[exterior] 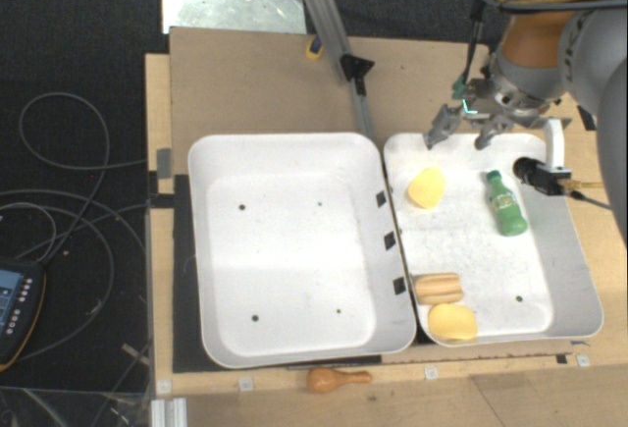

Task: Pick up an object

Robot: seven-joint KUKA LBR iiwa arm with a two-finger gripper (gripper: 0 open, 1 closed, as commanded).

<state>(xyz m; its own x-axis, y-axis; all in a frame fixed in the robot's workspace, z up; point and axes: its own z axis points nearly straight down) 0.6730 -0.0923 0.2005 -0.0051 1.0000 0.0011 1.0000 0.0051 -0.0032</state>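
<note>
The gripper hangs with its fingers spread wide and nothing between them, over the far edge of the right bin. In that bin, a green bottle lies near the gripper (a yellow lump just left).

Bottle in right bin (far end)
</note>
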